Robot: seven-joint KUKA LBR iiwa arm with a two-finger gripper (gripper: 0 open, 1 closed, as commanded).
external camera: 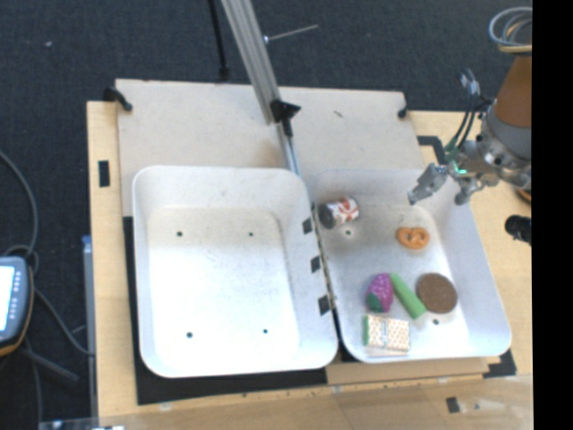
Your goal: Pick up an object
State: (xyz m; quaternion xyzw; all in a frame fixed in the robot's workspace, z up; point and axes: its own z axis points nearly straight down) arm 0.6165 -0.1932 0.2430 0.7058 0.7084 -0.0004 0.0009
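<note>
My gripper [443, 189] hangs open over the far right corner of the right bin [474, 267], with nothing between its fingers. Below and to its left lies an orange pretzel-shaped piece [413, 237]. A small red and white can [341, 210] rests near the bin's left wall. Toward the front sit a purple grape bunch [381, 291], a green stick [408, 296], a brown round disc [436, 292] and a patterned cracker box [387, 333].
The left bin [224, 276] stands beside the right one, with a divider strip [318, 262] between them. A slanted metal pole [255, 56] rises from the bench's back middle. Cables and a handheld screen [11, 298] lie on the floor at left.
</note>
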